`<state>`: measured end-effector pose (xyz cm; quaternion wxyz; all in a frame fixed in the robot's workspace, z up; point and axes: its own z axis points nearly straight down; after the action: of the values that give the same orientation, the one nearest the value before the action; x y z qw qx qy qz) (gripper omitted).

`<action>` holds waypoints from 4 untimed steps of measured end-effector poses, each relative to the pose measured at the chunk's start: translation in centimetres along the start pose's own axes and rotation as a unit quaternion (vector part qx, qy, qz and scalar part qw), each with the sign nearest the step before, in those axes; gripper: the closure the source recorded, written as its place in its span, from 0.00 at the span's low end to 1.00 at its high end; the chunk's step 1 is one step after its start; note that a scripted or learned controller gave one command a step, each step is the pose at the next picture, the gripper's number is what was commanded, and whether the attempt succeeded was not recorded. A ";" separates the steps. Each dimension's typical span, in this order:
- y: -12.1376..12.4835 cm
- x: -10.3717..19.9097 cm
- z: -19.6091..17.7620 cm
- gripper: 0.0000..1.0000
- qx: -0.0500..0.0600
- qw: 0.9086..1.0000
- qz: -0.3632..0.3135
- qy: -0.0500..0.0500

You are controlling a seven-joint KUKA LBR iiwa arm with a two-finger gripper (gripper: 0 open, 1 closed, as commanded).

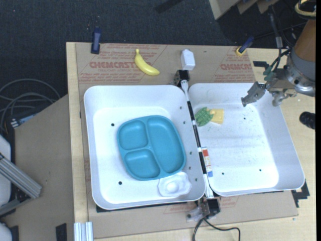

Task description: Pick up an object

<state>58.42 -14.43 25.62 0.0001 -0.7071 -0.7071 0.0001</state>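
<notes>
A small green toy (202,117) lies beside a yellow piece (216,116) in the right bin (261,154), near its upper left corner. My gripper (263,95) hangs over the bin's upper right part, well to the right of the two items. Its fingers (250,97) stand spread apart with nothing between them. In the left bin (100,134) rests a blue divided plate (149,146), with a small white lidded cup (173,186) at that bin's front edge.
A yellow banana (144,64) lies on the cardboard behind the left bin. A white block (187,58) and clips sit at the back between the bins. A divider rail (196,134) separates the bins. Cables trail at the far left.
</notes>
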 end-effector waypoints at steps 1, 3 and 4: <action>0.0 5.0 14.7 0.00 0.002 1.000 0.000 0.001; 7.2 4.2 15.6 1.00 -0.005 1.000 -0.001 0.001; 7.2 4.2 15.6 0.00 -0.005 1.000 -0.001 0.001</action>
<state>65.57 -10.19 9.99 -0.0027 -0.7063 -0.7079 -0.0040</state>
